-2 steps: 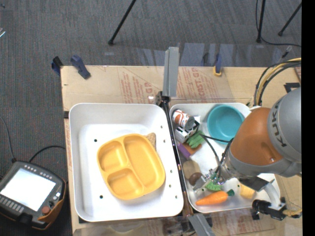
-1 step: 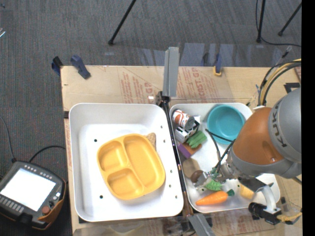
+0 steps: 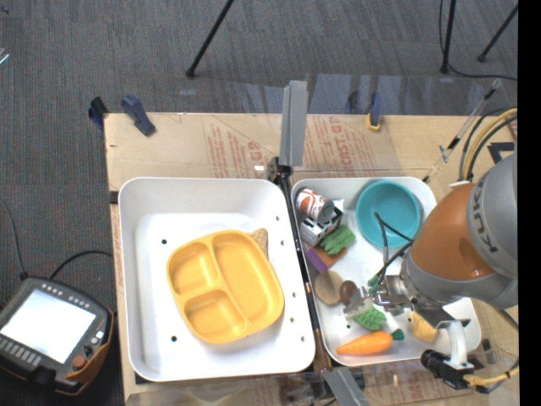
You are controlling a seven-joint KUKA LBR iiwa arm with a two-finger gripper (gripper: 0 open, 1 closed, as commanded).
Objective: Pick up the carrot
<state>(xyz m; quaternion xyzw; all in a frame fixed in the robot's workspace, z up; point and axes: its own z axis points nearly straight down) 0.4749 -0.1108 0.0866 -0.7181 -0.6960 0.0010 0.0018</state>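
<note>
The carrot (image 3: 367,343), orange with a green top at its right end, lies flat near the front edge of the right bin (image 3: 439,194). My gripper (image 3: 379,297) hangs just above and behind it, over a small green leafy toy (image 3: 369,318). Its fingers are too small and cluttered to read. Nothing orange sits between them.
The right bin also holds a teal bowl (image 3: 388,212), a red-and-white can (image 3: 311,203), a green toy (image 3: 337,241), a purple piece (image 3: 317,259), brown mushroom-like toys (image 3: 330,288) and a yellow item (image 3: 423,327). The left bin (image 3: 148,201) bears a yellow divided plate (image 3: 224,286).
</note>
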